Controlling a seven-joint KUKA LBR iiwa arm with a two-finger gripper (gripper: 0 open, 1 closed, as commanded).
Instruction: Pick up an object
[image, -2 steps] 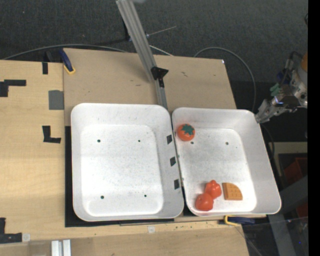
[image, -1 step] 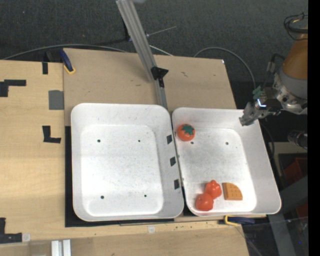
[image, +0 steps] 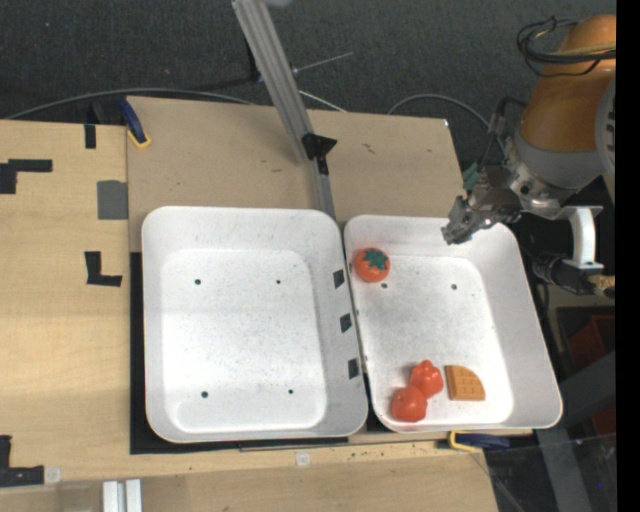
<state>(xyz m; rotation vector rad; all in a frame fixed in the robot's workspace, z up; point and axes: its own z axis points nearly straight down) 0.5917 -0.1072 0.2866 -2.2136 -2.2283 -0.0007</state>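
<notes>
Arm: I see the grey metal arm (image: 560, 120) coming in from the right, its orange band rounded and glossy at the top corner.
Claw: the gripper (image: 458, 232) hangs over the far right corner of the right bin; it is a small dark cluster against the white rim, and I cannot tell how it is set. I see nothing in it.
Right bin: the right bin (image: 520, 300) is shallow white plastic with rounded corners and a finely speckled floor.
Tomato: a round red toy tomato (image: 372, 264) with a green star-shaped top sits near the bin's far left corner, well apart from the gripper.
Pepper: a lumpy, glossy red toy pepper (image: 416, 391) lies at the near edge.
Waffle: a tan wedge with a grid pattern, a toy waffle (image: 464, 383), lies just beside the pepper on its right.
Left bin: the left bin (image: 160, 300) is the same speckled white plastic, with small dark dots on its floor.
Bench: the bench (image: 60, 330) is pale smooth wood with black tape marks.
</notes>
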